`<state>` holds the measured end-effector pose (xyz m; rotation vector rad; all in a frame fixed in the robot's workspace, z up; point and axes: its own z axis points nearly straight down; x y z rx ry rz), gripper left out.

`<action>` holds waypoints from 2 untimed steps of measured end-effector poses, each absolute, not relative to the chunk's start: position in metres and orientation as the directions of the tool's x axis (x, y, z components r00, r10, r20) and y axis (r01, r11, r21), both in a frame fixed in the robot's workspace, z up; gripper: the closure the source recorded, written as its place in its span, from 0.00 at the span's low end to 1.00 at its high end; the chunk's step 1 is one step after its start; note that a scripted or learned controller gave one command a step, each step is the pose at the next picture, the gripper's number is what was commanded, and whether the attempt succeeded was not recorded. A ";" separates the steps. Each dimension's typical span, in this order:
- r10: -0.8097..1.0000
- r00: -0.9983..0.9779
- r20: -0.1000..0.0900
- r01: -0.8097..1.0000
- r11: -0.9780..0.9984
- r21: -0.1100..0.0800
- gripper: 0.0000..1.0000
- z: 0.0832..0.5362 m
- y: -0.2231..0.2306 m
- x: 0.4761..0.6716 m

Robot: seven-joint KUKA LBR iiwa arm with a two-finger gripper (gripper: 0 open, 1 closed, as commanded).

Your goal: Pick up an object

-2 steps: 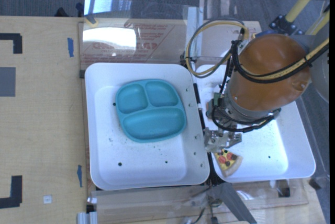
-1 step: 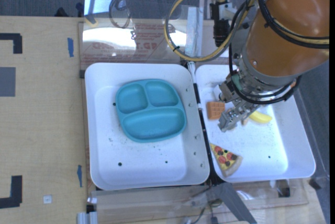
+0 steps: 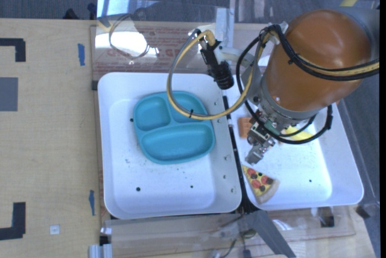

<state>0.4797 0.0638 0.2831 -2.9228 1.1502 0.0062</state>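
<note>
Two shallow white bins stand side by side on the wooden surface (image 3: 42, 148). The left bin (image 3: 120, 190) holds a blue divided plate (image 3: 173, 128) with three compartments; the plate lies flat, a little above the middle of the bin. Some small dark specks are scattered on the bin floor around it.

The right bin (image 3: 313, 181) is partly covered by the arm (image 3: 316, 64), which reaches in from the right side. Its big orange band is seen from above and hides much of this bin. Black and yellow cables (image 3: 181, 64) loop from the arm over the edge between the two bins and over the top part of the plate.

The gripper (image 3: 258, 145) hangs below the orange band, over the left part of the right bin. It points down and a little to the left. I cannot tell if the jaws are wide or narrow, because their tips are too small and dark to separate, and nothing is visibly held between them.

A toy pizza slice (image 3: 260, 183) lies on the floor of the right bin, near its front left corner, just below the gripper and apart from it. A small orange object (image 3: 243, 126) lies just left of the gripper, near the bin's left wall. A yellow object (image 3: 297, 129) shows partly under the arm.
</note>
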 end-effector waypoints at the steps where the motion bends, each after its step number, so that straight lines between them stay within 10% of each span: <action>1: -0.243 0.970 -0.002 -0.243 -0.970 -0.002 1.00 0.268 0.005 0.485; 2: -0.244 0.970 -0.003 -0.244 -0.970 -0.005 1.00 0.279 0.007 0.486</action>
